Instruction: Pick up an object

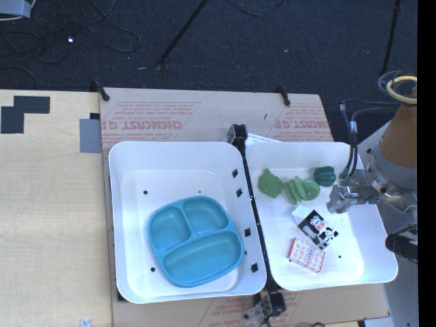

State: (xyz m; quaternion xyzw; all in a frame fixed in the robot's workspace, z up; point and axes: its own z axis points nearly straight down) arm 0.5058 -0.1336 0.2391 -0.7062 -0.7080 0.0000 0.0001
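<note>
The right bin [371, 264] holds several small items. A green leafy toy [270, 182] lies at its upper left, a second light green piece [300, 189] beside it, and a dark green round piece [325, 175] further right. A black and white patterned item [317, 228] on a white card lies in the middle. A red and white patterned packet [306, 255] lies below it. My gripper [339, 201] hangs over the bin's right part, just right of the green pieces and above the black and white item. Nothing shows between its fingers.
The left bin [129, 182] holds a blue divided plate [196, 240]. A black divider [246, 203] with clips runs between the bins. Both bins rest on a cardboard sheet [170, 114]. The arm's body [402, 148] fills the right edge beside the right bin.
</note>
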